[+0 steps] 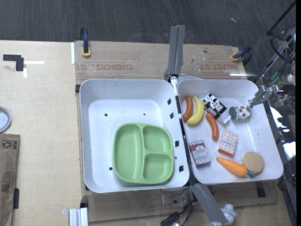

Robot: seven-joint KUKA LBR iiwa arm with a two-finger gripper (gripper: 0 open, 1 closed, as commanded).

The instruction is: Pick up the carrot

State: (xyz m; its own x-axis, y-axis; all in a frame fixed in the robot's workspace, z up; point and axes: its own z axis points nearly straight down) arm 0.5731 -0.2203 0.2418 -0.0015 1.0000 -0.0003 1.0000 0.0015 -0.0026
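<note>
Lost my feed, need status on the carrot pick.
Gripper at right bin's far right edge, not on carrot. Carrot lies near front, touching round cookie. Nothing covers it.

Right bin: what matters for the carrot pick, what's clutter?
Job: carrot, near the bin's front edge; gripper, at the far right edge.
Clutter: banana, two sausages, two small boxes, mug, cookie, green tray.

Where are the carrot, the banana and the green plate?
carrot (pixel 232 166): camera view, middle of its orange body, near the right bin's front wall.
banana (pixel 198 113): camera view, middle of its curve, right bin's left side.
green plate (pixel 123 150): camera view, floor of its big compartment, left bin.
</note>
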